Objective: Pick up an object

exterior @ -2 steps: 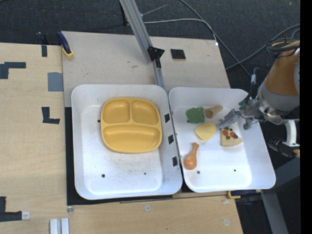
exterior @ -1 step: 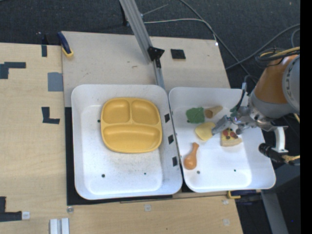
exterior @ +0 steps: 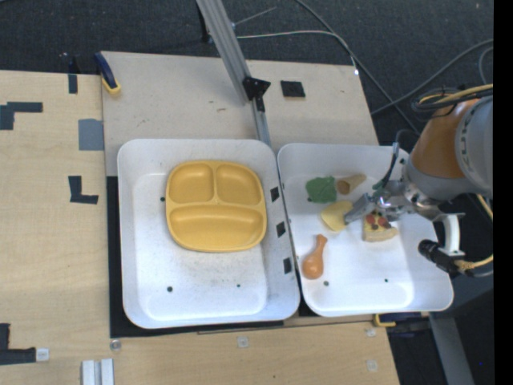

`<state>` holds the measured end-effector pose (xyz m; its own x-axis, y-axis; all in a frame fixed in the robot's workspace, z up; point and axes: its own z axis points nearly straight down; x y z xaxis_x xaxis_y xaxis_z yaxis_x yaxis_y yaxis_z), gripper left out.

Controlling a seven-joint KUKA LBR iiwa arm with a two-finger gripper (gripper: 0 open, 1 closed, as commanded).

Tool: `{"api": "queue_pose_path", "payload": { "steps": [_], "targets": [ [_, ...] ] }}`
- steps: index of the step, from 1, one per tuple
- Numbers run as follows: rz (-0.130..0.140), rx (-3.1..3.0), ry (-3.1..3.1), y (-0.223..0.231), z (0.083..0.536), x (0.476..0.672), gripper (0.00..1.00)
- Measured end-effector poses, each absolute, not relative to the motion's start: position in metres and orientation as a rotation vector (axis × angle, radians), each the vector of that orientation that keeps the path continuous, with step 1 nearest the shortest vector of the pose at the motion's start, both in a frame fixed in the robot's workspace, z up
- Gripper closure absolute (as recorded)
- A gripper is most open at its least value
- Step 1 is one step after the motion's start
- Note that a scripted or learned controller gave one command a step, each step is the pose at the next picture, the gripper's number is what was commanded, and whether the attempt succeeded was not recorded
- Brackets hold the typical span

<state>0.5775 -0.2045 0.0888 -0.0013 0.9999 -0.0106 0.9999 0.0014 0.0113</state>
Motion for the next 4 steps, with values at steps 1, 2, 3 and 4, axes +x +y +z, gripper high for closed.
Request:
{"api": "queue_pose_path", "payload": {
  "steps": [1, 2, 3, 4],
  "targets": [
    [0.007, 2.204, 2.208, -0.205, 0.103, 0.58, 1.0],
    [0.002, 2.217, 2.221, -0.203, 0.165, 0.577, 1.0],
    [0.003, 2.216, 2.222, -0.201, 0.208, 0.58, 1.0],
    [0.004, 2.214, 2.222, -0.193, 0.269, 0.583, 1.0]
  ]
}}
